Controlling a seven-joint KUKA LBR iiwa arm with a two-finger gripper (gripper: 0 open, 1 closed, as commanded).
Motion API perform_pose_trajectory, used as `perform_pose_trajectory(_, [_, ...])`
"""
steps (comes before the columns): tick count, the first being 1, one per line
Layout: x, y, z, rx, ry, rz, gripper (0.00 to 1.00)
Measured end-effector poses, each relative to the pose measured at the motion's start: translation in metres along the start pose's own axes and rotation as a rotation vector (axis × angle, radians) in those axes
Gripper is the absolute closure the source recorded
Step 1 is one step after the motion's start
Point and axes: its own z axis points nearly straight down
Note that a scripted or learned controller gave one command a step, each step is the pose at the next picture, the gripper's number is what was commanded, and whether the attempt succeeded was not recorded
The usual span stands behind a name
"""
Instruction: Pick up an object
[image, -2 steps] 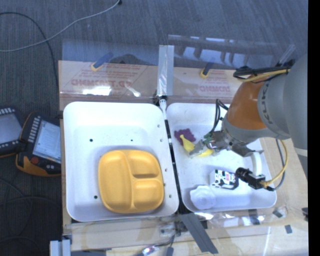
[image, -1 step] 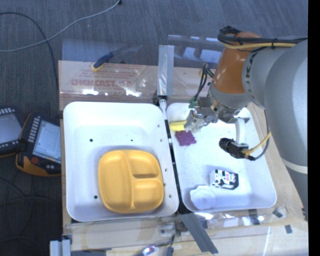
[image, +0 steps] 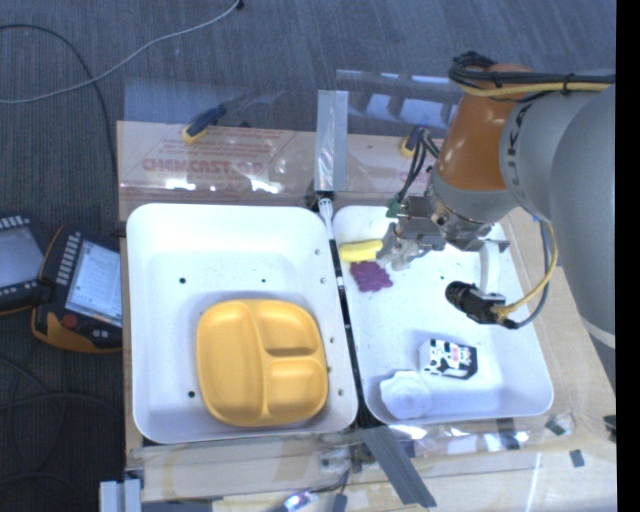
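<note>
Gripper down low in the right bin, near its far left corner, right over the yellow block and purple scrap. Probably going for one of those, since they're bunched against the dividing wall. Can't tell whether the pincer is apart or together, too blurry. Nothing visibly held. Black-and-white packet and white cup parked toward the near edge. Yellow divided tray hogging the left bin, near side.
</note>
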Motion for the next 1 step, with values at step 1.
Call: perform_pose_trajectory(1, [-0.0001, 0.0000, 0.0001, 0.000, -0.001, 0.000, 0.00])
